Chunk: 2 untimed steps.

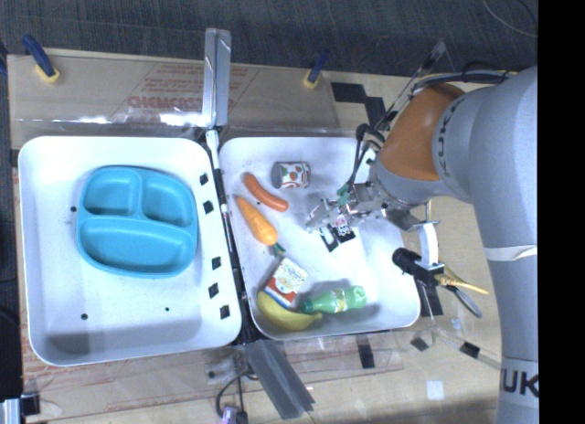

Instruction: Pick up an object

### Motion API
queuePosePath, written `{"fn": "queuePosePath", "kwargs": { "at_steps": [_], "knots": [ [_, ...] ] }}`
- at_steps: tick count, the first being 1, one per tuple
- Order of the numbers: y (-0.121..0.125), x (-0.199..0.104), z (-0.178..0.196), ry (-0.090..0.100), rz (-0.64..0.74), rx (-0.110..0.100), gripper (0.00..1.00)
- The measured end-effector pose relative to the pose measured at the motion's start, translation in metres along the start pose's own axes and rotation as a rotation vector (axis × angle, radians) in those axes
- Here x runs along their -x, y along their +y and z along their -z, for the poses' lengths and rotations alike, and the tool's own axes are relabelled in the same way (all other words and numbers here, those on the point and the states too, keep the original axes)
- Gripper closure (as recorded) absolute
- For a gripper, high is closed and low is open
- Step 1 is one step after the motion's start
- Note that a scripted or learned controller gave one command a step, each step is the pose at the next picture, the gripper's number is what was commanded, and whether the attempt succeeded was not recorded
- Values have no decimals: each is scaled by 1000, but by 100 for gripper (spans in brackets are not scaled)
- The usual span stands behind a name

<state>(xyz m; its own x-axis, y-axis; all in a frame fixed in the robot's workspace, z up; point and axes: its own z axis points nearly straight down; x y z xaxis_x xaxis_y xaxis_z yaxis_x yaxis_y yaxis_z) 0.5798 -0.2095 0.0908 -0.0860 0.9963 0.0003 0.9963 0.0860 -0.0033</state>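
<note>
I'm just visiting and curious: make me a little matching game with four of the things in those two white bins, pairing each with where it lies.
Things:
1. blue divided plate
2. small can
3. banana
4. green bottle

Places:
A. far end of the right bin, near its back wall
B. near edge of the right bin, lying on its side just right of the banana
C. alone in the left bin
D. near corner of the right bin, by the divider

Pairs: 1-C, 2-A, 3-D, 4-B
</note>
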Motion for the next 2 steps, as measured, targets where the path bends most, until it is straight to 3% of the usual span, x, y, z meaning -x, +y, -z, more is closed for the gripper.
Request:
{"fn": "queuePosePath", "kwargs": {
  "at_steps": [1, 2],
  "knots": [
    [0, 0, 10, -1, 5, -1, 100],
    [0, -13, 117, -2, 442, 3, 100]
  ]
}}
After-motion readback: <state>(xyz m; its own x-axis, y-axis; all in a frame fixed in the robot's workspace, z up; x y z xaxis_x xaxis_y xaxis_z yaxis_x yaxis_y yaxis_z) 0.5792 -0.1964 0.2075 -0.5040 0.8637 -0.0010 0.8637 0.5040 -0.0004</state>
